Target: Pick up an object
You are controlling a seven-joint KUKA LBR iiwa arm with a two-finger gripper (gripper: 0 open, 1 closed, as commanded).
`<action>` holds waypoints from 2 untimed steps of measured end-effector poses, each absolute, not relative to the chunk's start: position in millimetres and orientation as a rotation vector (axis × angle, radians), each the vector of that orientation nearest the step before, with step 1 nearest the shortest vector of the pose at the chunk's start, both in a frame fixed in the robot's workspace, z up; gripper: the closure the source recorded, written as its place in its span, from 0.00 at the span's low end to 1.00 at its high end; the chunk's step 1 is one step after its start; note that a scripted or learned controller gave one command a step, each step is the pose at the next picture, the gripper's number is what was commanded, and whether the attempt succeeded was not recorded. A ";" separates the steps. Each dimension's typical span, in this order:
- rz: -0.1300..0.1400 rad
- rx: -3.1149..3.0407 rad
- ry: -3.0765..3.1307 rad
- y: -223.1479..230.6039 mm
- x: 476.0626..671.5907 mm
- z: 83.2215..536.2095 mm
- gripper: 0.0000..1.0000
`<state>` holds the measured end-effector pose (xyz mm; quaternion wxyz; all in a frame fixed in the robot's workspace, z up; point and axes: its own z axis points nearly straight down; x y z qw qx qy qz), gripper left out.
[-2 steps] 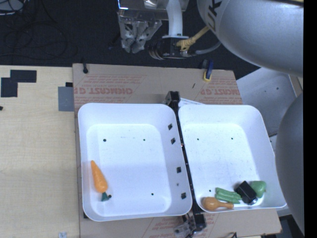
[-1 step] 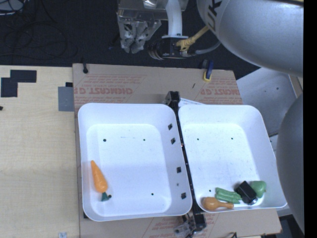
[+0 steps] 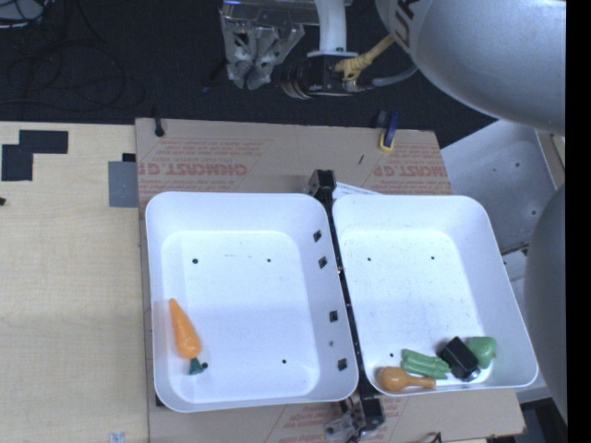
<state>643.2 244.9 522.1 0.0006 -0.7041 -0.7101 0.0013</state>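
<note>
Nearest my vantage, at the bottom of the camera view, sit the two white bins, and I log their contents from there. Largest item in sight is the arm, its grey body sweeping in from the upper right and parked high behind the bins, well apart from anything it could pick; I judge this a waiting or transit posture with no approach yet committed. The gripper hangs at top centre over dark ground, and from this angle I cannot tell how its jaws stand; I see nothing held in it. Next in size, the left bin and the right bin lie side by side, joined along a black central strip, on a brown cardboard sheet that appears to be a protective layer over the pale wooden bench. The left bin carries a lone orange carrot near its front left corner, lying well clear of other items, which I judge the easier candidate. The right bin holds a cluster pressed into its front right corner: a green bean-like piece, a black block, a green rounded piece and an orange pear-shaped piece, touching or overlapping, likely slid there against the wall. Crowding would complicate a grasp there. Behind the bench the room is dark, with cables trailing at upper left.
</note>
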 end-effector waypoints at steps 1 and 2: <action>0.004 -2.209 -2.232 245.0 643.2 537.9 1.00; 0.008 -2.203 -2.236 245.4 643.1 536.7 1.00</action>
